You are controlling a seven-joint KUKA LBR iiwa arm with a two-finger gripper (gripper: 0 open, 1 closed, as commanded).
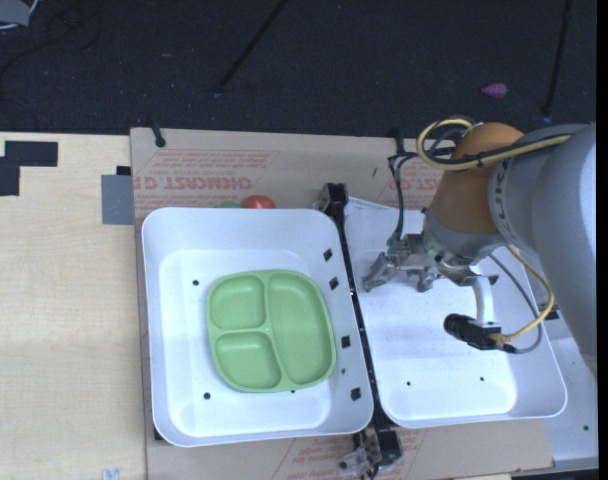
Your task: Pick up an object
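Two white bins side by side on the worktop, long sides nearly touching, a black divider strip [349, 298] running between them.

Left bin [174, 258]: one green plate [271, 330] with three compartments, lying flat near the bin's middle, a shade toward the divider side. Bare white floor rings it on all sides; widest margin along the bin's left wall and near edge, narrowest toward the divider. The plate touches no wall.

Right bin [454, 398]: the arm [529, 208] comes in over its far right corner, orange band above the wrist. The claw [404, 268] hangs over the bin's far left part, just beside the divider. Metal parts splay out low there, but I cannot tell whether the claw is released or clenched, and I see nothing between its tips. One black cable plug [469, 330] dangles off the wrist over the bin's middle, with yellow and grey cables looping back to the arm. The near half of this bin's floor is open white, from the divider across to the right wall.

Behind the left bin's far edge, on the cardboard sheet [224, 173] under both bins: one small red-orange object [257, 203], partly hidden by the bin rim, with a sliver of green just left of it. It lies outside both bins.

Count: bins two, plate one, red-orange object one, arm one.
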